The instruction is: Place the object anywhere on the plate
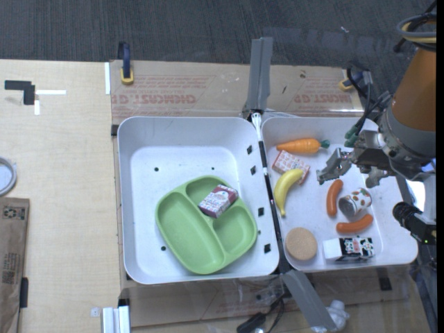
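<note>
A green divided plate (201, 238) lies in the left bin (139, 186). A small red and white carton (217, 200) rests on the plate's upper right part. My gripper (352, 173) hangs over the right bin (402, 255), far from the plate. It is open, with nothing between its fingers. One finger (331, 168) points toward the banana (286, 188). Just below the gripper lie an upright red sausage (334, 196) and a small printed can (354, 201).
The right bin also holds a carrot (300, 145), a red and white packet (289, 163), a second sausage (354, 223), a round cookie (302, 243) and a black and white carton (350, 248). A divider (262, 165) separates the bins.
</note>
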Controlling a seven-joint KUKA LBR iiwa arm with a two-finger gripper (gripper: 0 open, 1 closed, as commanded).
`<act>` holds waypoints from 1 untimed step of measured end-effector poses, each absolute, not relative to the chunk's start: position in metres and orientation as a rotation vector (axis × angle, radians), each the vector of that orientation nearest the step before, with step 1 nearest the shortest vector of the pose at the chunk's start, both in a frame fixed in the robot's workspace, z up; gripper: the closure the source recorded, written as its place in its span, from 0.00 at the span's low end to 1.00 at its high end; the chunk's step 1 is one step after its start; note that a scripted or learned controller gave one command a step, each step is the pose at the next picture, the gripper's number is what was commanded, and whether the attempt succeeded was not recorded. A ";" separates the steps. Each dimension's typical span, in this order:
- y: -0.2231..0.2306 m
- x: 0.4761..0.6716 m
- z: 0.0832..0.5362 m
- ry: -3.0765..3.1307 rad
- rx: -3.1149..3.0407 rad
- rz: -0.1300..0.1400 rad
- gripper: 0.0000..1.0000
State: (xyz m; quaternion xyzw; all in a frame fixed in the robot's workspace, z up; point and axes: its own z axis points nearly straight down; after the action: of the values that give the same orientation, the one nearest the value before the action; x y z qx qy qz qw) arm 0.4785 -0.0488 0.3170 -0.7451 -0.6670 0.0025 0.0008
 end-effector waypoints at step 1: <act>-0.115 0.478 0.331 -1.900 -2.501 0.007 0.00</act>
State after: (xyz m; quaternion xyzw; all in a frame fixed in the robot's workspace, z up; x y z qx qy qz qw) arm 0.4784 -0.1153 0.3311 -0.7963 -0.6049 0.0022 0.0002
